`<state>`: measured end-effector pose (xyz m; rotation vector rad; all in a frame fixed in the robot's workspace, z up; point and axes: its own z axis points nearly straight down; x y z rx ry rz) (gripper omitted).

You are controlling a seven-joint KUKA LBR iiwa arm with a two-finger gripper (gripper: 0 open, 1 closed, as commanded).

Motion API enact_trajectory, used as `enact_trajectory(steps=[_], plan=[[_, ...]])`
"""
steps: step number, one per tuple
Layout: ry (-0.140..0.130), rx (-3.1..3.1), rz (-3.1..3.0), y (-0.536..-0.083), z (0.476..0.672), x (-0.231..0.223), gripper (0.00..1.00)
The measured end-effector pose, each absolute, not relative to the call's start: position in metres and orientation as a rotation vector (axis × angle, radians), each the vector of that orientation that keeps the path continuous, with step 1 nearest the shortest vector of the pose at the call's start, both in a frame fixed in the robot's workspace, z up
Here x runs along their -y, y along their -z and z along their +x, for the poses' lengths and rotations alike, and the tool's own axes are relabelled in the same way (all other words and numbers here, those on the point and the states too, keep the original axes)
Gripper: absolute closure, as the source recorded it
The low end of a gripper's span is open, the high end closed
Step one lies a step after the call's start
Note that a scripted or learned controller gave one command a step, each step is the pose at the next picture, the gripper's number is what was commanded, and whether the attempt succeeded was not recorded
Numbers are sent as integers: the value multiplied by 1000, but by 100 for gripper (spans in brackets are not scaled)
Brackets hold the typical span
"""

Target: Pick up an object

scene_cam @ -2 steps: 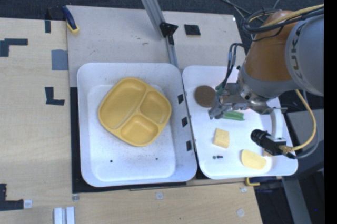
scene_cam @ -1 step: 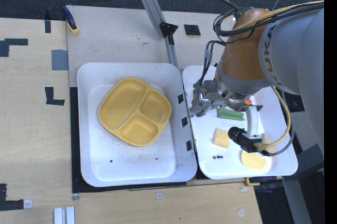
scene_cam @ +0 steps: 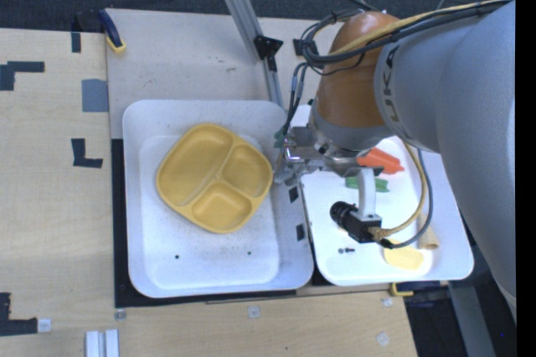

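Arm [scene_cam: 435, 70]: grey, orange-banded, leans over right bin [scene_cam: 452, 263].
Gripper [scene_cam: 291, 156]: low by the bins' shared wall; its grip cannot be told.
Yellow plate [scene_cam: 215, 177]: flat in left bin [scene_cam: 134, 179], just beside gripper, likely the pick.
Orange piece [scene_cam: 381, 160]: in right bin, under the wrist.

The plate [scene_cam: 213, 177] is coloured plain yellow, the bins [scene_cam: 151, 263] white. An orange piece [scene_cam: 383, 160], a green piece [scene_cam: 378, 184] and a pale yellow piece [scene_cam: 407, 258] are seen.
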<state>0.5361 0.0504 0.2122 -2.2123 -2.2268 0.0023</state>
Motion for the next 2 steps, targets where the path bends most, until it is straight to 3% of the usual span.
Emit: enact_trajectory(steps=[1,2], plan=[[1,2228,-2214,-224,552,-97,100],[-3,2223,-2218,-224,551,-94,0]])
